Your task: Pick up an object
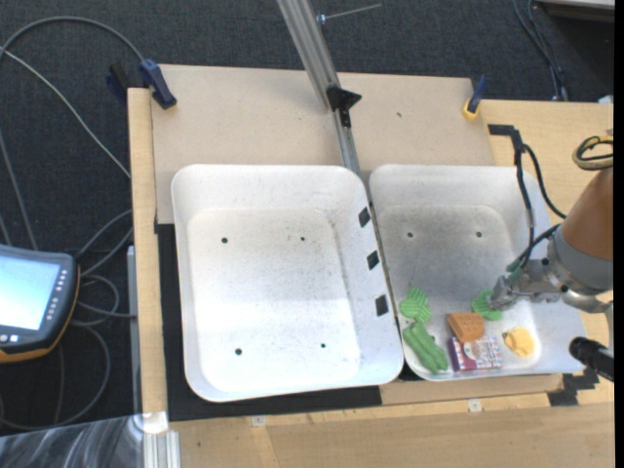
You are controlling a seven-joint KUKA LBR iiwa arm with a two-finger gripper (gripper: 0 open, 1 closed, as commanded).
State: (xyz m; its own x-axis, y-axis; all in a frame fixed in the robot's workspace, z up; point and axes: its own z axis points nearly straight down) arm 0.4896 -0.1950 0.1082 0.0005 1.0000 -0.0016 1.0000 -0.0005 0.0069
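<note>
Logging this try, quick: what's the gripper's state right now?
Gripper: low in the right bin, at a small green object; open or closed cannot be told.

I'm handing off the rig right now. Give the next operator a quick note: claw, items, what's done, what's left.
Claw: low in the right bin, at a green piece; grip state can't be judged from this view.
Items, all along the right bin's near edge: green waffle piece, green pod, orange block, purple packet, yellow piece.
Done: nothing visibly lifted.
Left: secure one item and raise it.
</note>
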